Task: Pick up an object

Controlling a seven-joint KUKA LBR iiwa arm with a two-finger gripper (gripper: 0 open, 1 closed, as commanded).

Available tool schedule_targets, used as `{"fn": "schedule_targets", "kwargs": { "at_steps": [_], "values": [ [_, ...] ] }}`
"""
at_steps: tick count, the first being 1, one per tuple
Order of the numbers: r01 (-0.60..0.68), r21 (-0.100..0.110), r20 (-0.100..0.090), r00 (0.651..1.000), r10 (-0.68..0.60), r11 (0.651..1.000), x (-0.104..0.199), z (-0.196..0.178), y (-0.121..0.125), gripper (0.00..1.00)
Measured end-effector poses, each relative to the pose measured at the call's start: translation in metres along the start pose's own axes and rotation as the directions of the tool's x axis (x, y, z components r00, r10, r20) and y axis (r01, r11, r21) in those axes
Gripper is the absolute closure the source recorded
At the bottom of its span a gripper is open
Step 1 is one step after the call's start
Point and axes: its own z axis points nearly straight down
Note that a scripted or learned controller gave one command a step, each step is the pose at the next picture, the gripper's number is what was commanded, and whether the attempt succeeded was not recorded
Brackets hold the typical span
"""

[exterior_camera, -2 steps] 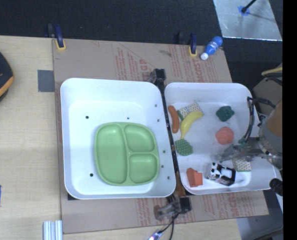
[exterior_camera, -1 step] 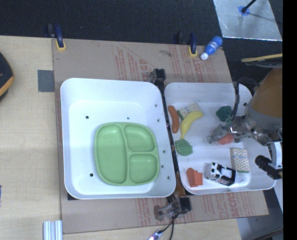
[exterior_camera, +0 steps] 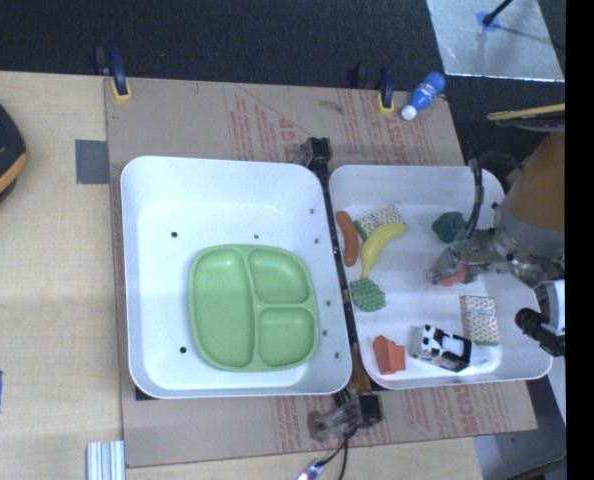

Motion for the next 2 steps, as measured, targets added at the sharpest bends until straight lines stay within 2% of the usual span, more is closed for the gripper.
{"fn": "schedule_targets", "kwargs": {
  "at_steps": [1, 2],
  "values": [
    [-0.003, -0.003, 0.0, 1.0, 0.003, 1.0, 0.079, 0.01, 0.031, 1.0],
    [-0.004, -0.002, -0.002, 1.0, 0.004, 1.0, 0.147, -0.091, 0.025, 1.0]
  ]
}}
